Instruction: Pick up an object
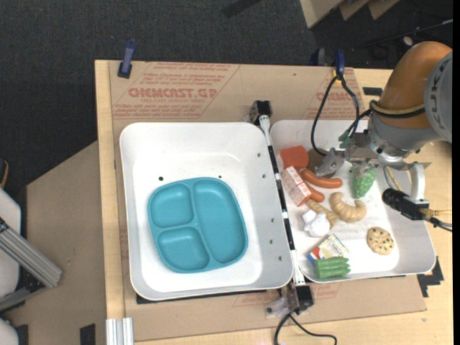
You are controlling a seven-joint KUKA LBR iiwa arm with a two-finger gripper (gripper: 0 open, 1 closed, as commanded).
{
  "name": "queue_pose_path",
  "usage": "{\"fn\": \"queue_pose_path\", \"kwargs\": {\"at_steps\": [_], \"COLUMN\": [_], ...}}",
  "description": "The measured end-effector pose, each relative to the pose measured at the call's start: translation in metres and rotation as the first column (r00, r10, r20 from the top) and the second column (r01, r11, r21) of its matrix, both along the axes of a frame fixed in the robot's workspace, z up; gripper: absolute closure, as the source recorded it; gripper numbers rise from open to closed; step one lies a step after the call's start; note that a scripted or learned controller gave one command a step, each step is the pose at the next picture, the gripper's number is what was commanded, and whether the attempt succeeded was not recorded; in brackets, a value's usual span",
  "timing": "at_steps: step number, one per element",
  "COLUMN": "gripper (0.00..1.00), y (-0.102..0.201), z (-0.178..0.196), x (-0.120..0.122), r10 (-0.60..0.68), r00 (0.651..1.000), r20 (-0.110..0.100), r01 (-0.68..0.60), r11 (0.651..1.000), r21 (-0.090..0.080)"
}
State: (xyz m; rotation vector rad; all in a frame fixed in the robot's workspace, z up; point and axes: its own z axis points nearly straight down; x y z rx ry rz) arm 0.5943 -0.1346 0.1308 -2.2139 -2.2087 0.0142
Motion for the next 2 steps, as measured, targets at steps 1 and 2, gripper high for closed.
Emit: {"fn": "queue_pose_path", "kwargs": {"at_steps": [1, 2], "gripper": [0.00, 0.00], "y": [-0.033, 0.008], "z": [-0.050, -0.046], "x": [-0.026, 0.007], "r10": [-0.001, 0.006], "r00": [1.000, 1.000], "r20": [0.007, 0.019], "r01": [0.002, -0.006], "r11": [1.000, 1.000], "r21": [-0.002, -0.003]}}
